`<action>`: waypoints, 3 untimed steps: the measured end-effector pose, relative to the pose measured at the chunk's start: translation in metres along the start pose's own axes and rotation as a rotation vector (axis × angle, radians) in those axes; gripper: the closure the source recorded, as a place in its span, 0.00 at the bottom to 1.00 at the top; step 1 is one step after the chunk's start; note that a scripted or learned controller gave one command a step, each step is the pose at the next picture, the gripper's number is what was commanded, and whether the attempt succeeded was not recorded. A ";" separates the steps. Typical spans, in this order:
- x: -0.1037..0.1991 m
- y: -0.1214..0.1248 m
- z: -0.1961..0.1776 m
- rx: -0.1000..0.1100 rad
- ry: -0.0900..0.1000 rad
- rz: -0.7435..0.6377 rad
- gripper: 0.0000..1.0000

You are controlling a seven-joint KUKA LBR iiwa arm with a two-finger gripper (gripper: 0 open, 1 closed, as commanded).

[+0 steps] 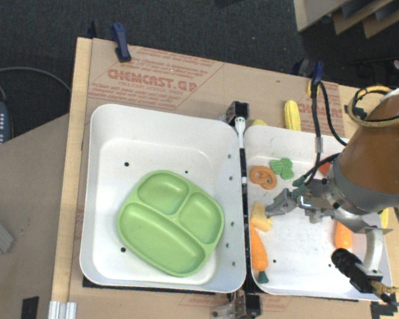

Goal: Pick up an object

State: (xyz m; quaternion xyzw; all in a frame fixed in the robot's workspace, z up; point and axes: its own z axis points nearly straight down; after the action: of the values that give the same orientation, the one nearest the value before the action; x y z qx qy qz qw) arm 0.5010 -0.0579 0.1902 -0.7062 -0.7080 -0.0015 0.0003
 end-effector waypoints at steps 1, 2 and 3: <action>0.012 0.000 0.006 0.005 0.000 0.001 0.00; 0.006 -0.006 0.006 0.005 -0.001 0.003 0.00; 0.006 0.009 0.006 -0.001 -0.003 0.002 0.00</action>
State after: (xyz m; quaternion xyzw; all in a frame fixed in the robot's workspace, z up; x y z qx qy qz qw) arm 0.5099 -0.0516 0.1844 -0.7070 -0.7072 -0.0007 -0.0012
